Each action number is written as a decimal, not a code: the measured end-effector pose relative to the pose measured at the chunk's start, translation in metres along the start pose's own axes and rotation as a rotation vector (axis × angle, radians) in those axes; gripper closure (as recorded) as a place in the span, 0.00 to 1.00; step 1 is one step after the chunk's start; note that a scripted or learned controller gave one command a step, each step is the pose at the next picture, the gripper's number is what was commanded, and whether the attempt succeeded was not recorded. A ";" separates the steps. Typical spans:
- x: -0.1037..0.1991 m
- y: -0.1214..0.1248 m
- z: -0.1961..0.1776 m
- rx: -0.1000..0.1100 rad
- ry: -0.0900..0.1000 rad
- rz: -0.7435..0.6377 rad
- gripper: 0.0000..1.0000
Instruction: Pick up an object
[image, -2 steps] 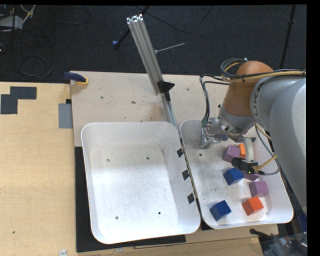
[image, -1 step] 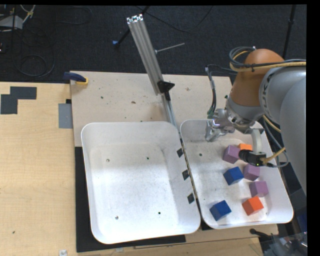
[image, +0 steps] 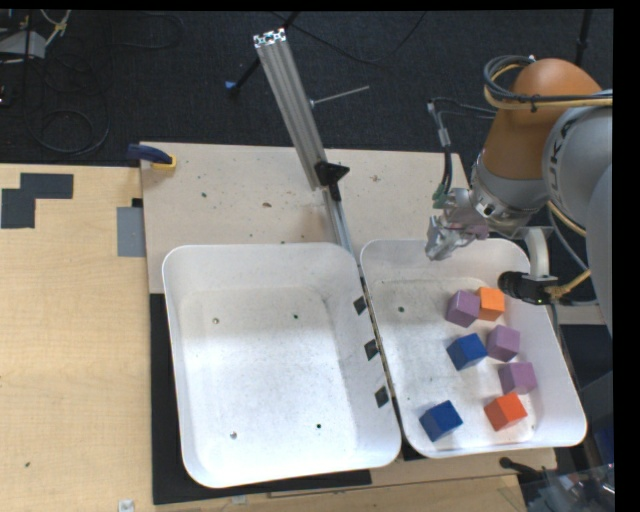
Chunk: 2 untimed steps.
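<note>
The pincer (image: 441, 243) hangs over the far edge of the right bin (image: 560, 425), near its far left corner, and I cannot tell from here how it is set; nothing I can see is caught in it. The grey arm (image: 590, 160) with its orange band reaches in from the right above it. All the things it might take lie in that right bin: closest to the tool, a purple cube (image: 462, 307) touching an orange cube (image: 491, 302) toward the far right side; just nearer, a blue cube (image: 466, 351) beside a second purple cube (image: 503, 342); then a third purple cube (image: 518, 376) against the right wall, a red cube (image: 506, 410) near the near right corner, and another blue cube (image: 440, 419) by the near edge. The left bin (image: 190, 330) sits alongside, with a slanted metal rail (image: 295, 110) rising from the seam between the two. I'd judge no pick has started yet. The worry is the crowding: the cubes sit in touching pairs, so a descent onto the purple-and-orange pair could land on both, push them apart, or pinch a corner that slips free. A drop from where it hangs now would meet the bin's rim, not a cube.
</note>
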<state>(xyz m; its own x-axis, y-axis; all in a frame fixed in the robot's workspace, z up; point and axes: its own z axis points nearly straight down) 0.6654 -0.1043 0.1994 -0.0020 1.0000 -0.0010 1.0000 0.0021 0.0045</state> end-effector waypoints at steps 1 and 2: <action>0.008 0.002 -0.048 0.001 0.001 -0.001 1.00; 0.007 0.003 -0.076 0.003 0.001 -0.002 1.00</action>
<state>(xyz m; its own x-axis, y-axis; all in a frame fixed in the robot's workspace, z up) 0.6681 -0.0974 0.2754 -0.0042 1.0000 -0.0003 1.0000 0.0042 0.0017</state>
